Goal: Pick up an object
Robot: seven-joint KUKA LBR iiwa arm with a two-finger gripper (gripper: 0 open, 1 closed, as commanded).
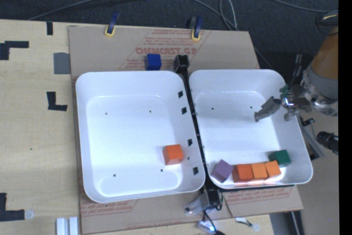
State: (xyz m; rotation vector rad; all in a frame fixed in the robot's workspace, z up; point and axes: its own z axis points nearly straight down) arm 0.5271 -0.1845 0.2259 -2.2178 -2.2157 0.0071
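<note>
- Gripper (273,108) hangs over the right bin (231,78), fingers spread, holding nothing.
- Blocks sit at its six o'clock: green (280,157), orange row (256,171), purple (221,170), row running nine-to-three along the near wall.

Red printed lettering runs across the cardboard sheet (165,47) at twelve o'clock from the left bin (88,118); it is too blurred and partly covered to read.
</note>
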